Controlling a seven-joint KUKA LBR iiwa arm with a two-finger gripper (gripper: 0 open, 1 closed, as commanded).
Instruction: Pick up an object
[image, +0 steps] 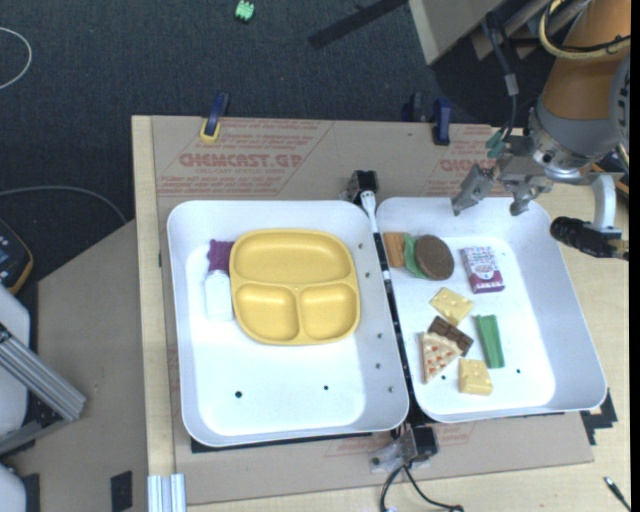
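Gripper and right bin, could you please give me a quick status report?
Gripper open, nothing between its fingers, above right white bin's far edge. Small pink carton nearest, lying untouched. Nothing in the way.

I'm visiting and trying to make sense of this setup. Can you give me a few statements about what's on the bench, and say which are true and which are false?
1. The yellow divided tray lies in the left bin. True.
2. The gripper holds the green block. False: it is open above the right bin's far edge, with nothing between its fingers.
3. The pizza slice lies in the right bin. True.
4. The brown cookie sits on the yellow tray. False: it is in the right bin.
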